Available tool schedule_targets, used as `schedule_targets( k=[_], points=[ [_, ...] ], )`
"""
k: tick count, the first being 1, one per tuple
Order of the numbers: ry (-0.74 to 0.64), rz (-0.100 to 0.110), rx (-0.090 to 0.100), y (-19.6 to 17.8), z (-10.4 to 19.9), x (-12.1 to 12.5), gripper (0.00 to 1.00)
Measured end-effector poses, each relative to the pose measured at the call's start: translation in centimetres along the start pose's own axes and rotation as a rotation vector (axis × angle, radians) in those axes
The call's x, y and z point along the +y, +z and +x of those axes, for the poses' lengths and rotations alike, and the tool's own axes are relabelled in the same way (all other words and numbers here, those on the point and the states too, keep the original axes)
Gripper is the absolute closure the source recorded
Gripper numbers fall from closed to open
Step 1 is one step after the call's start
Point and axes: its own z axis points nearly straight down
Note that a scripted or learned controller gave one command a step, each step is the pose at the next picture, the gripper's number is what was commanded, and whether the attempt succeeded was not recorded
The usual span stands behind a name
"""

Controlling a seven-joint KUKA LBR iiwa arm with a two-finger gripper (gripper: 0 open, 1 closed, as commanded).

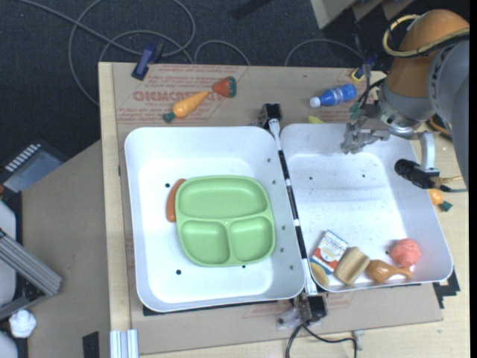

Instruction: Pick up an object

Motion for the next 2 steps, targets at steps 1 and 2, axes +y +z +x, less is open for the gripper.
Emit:
schedule_targets(
  k=[1,2],
  points=[
    [0.000,-0.002,0.000,-6.22,8.80,-1.86,1.00],
    [0.001,0.001,0.000,-6.11,8.73,-1.94,0.00]
  ],
)
